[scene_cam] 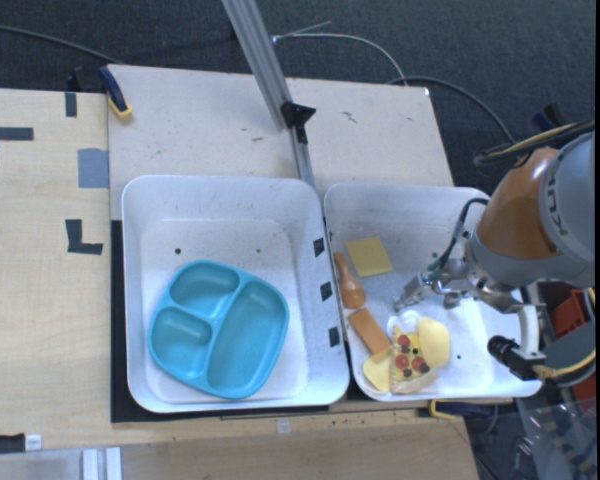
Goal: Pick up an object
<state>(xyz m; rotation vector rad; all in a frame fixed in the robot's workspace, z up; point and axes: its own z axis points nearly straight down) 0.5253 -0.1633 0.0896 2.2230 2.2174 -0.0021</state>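
White right bin (380, 200): toy pizza slice (408, 360) at front edge, nothing lifted yet. Gripper (421, 290) low mid-bin, just behind it; claw state can't tell. Grasp + lift left.

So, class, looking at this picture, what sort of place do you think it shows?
Most likely a robotics lab test bench. A robot arm reaches over two shallow white bins: the left bin holds a blue divided plate, the right bin toy food such as a pizza slice.
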